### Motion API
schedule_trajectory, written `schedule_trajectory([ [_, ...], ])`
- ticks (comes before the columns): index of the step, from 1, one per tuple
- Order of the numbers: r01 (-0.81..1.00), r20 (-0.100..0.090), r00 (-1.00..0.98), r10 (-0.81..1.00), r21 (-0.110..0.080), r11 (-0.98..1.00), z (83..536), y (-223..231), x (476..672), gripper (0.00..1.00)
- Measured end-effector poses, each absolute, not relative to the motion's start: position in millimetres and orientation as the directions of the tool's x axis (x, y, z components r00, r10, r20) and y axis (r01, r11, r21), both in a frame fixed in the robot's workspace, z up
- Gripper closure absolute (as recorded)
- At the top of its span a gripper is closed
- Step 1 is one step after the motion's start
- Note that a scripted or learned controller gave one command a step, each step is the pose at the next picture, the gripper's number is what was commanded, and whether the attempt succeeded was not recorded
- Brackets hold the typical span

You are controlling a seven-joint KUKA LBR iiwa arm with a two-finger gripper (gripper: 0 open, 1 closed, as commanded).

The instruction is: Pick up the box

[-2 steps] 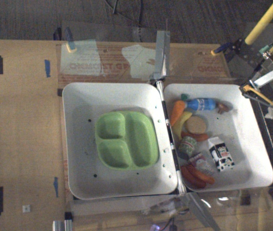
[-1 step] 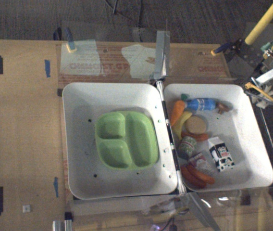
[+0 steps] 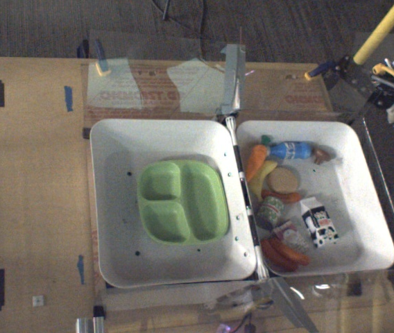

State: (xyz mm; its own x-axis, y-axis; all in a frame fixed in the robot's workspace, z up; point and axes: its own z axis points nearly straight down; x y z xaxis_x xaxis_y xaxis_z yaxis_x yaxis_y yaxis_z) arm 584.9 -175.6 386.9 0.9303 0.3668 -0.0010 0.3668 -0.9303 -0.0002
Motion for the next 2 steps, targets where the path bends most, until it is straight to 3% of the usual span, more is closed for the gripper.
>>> schedule_trajectory([
  [1,0.367,-0.001,0.93,0.367,-0.001,-0.93,386.6,-175.0,585.0,0.0],
  [2,0.442,0.0,0.897,0.442,0.002,-0.897,410.7,-162.9,575.1,0.0],
])
